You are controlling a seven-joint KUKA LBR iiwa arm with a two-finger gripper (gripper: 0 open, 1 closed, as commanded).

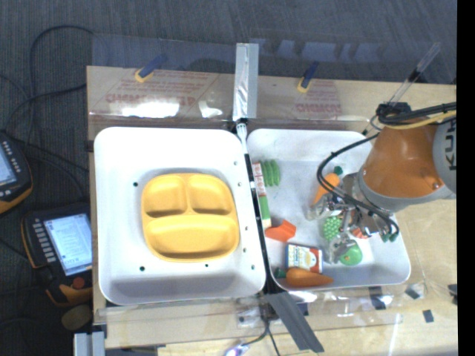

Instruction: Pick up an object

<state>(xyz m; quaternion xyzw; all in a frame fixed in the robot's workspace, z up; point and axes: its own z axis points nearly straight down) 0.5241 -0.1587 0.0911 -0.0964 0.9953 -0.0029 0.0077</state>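
My gripper point(339, 228) hangs low in the right bin point(297, 150), under the orange band of the arm point(401, 162). It is over a cluster of small toys: a green dotted piece point(331, 225), a round green piece point(351, 255) and a bit of red point(362, 233). Whether anything sits between its tips is hidden by the wrist and clutter. An orange piece with a green top point(327, 186) lies just left of the wrist.
Elsewhere in the right bin lie a green pod point(271, 172), an orange wedge point(280, 232), a small carton point(303, 256), a carrot point(308, 277) and a thin stick point(261, 199) along the divider. A yellow divided tray point(191, 215) sits in the left bin point(119, 154).
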